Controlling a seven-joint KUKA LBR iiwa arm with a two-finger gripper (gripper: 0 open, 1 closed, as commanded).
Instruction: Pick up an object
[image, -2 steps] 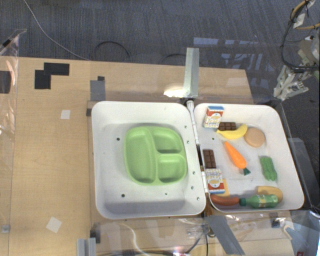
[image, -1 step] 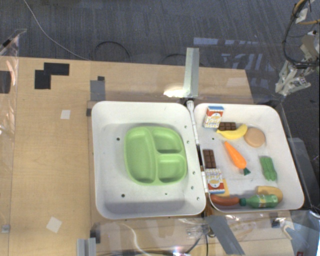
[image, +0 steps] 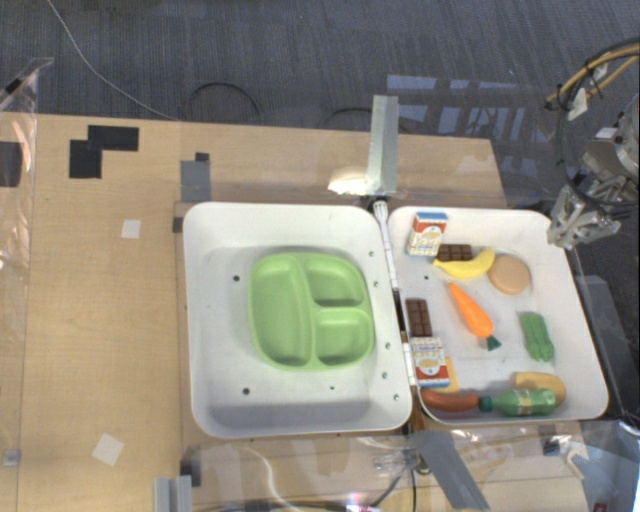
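The right bin (image: 585, 345) holds several toy foods. A small carton (image: 427, 233), a chocolate bar (image: 455, 253), a banana (image: 470, 265) and a round tan bun (image: 509, 275) lie at its far end. An orange carrot (image: 470, 310), a green pickle (image: 537, 336) and a second chocolate bar (image: 419, 318) occupy the middle. Along the near edge are another carton (image: 430, 362), a red sausage (image: 452, 402), a green bottle (image: 520, 403) and a yellow roll (image: 538, 382). My gripper (image: 580, 218) hangs over the bin's far right corner, clear of all the objects.
The left bin (image: 215, 250) holds a green divided plate (image: 308, 310). A metal post (image: 384, 145) stands behind the seam between the bins. Cables (image: 590, 80) hang at the upper right beside the arm.
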